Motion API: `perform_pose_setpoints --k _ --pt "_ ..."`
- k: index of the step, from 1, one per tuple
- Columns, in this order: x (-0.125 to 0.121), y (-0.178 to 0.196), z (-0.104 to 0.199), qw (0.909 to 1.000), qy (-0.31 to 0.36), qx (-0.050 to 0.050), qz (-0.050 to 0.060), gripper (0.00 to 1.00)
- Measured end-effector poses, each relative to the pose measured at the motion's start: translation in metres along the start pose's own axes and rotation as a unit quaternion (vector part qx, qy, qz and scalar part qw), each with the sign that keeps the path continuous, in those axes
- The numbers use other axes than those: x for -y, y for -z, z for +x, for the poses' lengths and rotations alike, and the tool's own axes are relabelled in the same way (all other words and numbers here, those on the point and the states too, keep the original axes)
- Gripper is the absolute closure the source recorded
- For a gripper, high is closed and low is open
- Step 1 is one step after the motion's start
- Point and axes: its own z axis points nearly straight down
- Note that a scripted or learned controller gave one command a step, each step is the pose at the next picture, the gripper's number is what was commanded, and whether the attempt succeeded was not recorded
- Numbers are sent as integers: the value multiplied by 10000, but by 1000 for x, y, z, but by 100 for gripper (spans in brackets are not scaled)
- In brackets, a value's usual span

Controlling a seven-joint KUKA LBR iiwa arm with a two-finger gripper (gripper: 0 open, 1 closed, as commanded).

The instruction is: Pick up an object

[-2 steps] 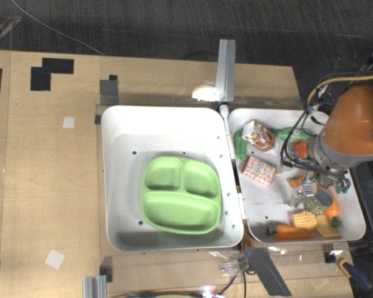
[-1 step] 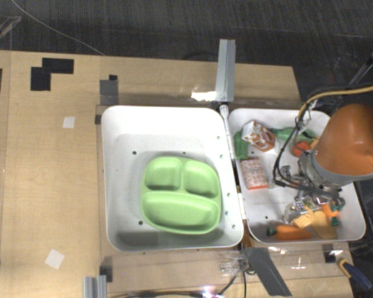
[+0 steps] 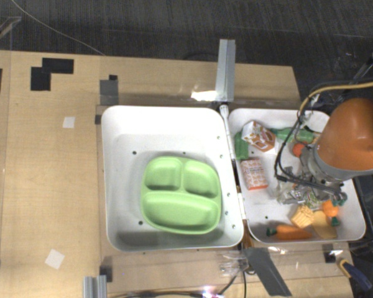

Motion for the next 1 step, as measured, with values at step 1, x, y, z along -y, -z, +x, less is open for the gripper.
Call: perform_pose_setpoints --k 1 --pt "0 128 -1 10000 26 -69 -18 100"
